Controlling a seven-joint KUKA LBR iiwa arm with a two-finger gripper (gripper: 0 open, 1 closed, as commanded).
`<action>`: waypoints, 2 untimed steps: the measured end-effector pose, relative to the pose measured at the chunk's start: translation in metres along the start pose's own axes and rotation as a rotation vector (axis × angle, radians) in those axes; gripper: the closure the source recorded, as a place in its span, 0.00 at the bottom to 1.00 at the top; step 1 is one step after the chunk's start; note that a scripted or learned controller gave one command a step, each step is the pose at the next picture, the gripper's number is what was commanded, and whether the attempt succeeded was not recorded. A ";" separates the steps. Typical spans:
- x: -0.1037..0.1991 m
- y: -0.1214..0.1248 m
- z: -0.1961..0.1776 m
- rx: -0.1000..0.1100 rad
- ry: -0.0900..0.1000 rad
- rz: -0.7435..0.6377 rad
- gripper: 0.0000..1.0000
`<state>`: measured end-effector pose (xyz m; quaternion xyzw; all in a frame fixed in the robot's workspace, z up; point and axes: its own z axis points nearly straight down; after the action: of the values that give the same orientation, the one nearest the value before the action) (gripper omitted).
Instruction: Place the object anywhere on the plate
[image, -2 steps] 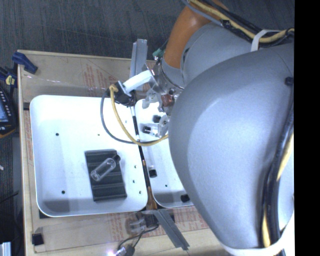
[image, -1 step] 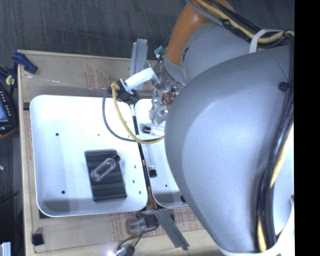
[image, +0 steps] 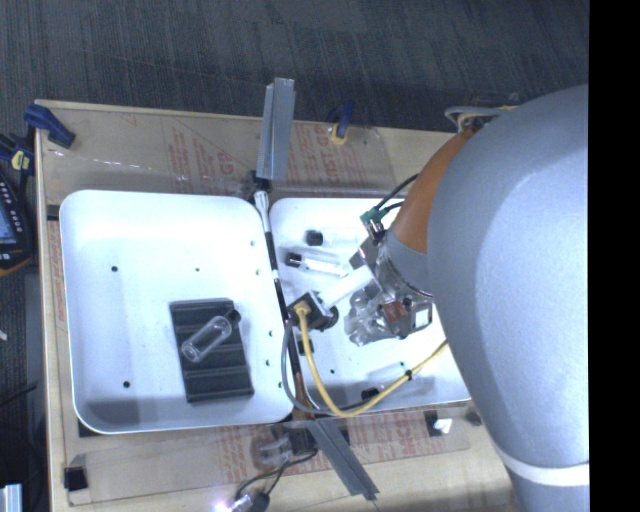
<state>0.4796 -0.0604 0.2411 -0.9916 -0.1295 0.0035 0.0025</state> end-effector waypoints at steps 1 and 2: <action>0.021 -0.094 0.017 0.000 0.000 0.024 1.00; 0.081 -0.061 0.051 -0.001 0.000 0.054 1.00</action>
<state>0.5419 0.0190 0.1898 -0.9947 -0.1029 0.0033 0.0020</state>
